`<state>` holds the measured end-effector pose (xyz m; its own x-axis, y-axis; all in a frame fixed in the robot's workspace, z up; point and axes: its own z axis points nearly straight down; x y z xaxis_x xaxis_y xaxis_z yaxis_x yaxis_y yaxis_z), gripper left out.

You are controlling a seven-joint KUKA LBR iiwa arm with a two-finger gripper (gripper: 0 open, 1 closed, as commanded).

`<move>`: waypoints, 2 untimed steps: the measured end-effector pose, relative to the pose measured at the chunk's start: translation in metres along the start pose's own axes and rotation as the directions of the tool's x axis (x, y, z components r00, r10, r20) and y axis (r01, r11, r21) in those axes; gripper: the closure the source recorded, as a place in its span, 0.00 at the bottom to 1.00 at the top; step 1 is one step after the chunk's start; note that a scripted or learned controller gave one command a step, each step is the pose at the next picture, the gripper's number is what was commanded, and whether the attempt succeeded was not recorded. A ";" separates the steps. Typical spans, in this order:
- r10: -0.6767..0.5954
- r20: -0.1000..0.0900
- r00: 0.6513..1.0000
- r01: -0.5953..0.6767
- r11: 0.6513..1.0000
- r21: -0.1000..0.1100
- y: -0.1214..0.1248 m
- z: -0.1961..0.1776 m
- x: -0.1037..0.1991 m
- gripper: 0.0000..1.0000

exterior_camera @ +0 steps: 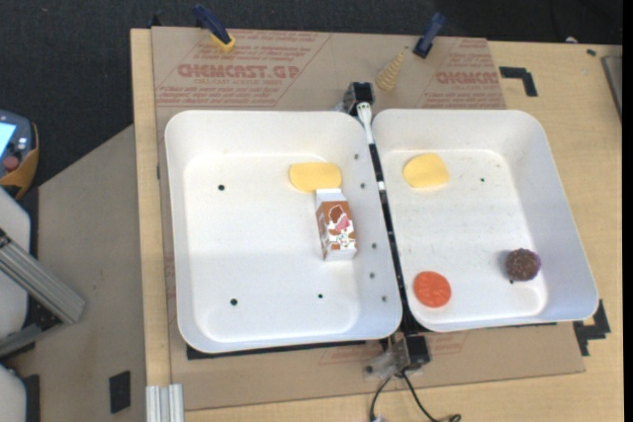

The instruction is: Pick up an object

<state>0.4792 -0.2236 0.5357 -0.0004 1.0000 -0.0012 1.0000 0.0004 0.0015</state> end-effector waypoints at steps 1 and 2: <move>0.000 0.001 1.000 0.000 1.000 -0.001 0.003 0.000 0.000 1.00; 0.000 0.000 1.000 0.000 1.000 0.000 0.000 0.000 0.000 1.00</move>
